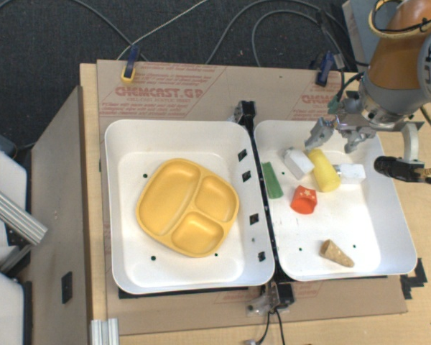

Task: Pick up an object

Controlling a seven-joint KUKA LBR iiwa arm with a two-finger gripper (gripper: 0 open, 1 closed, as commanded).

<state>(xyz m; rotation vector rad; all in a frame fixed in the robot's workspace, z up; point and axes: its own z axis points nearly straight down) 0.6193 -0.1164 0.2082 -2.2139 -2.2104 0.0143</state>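
A: Step? Gripper (338, 133) hovers at right bin (388, 257) rear, fingers spread, grasping nothing — approach phase.
B: Yellow cylinder (324, 169) lies just below it — probably the target; next, descend and close.

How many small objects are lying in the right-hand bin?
6: a green bar by the left wall, a white block, a yellow cylinder, a white piece, a red piece mid-bin, a tan wedge nearest.

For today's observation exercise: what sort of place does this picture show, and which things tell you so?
Probably a robotics lab test bench. A grey and orange robot arm reaches over two white bins, cables trail across the dark floor, and clamps hold the board down.
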